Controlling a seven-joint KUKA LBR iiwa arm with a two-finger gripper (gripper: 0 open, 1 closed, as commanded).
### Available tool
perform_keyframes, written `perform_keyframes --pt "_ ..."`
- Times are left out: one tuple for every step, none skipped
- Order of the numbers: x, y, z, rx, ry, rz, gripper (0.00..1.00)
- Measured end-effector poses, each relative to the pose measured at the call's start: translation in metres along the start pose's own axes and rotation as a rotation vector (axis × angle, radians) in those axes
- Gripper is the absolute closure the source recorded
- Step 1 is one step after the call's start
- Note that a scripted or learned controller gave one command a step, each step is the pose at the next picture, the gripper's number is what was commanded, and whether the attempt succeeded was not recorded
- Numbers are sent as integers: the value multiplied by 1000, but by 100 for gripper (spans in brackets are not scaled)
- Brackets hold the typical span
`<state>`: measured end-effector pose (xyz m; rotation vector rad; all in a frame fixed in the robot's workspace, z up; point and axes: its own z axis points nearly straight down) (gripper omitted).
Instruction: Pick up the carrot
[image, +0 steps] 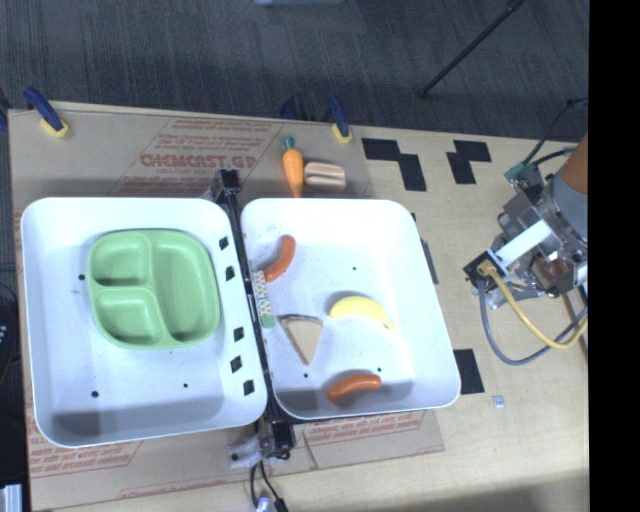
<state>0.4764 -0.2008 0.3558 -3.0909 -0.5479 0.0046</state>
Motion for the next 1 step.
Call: perform_keyframes --pt "24 -66 70 2 -2 29 100"
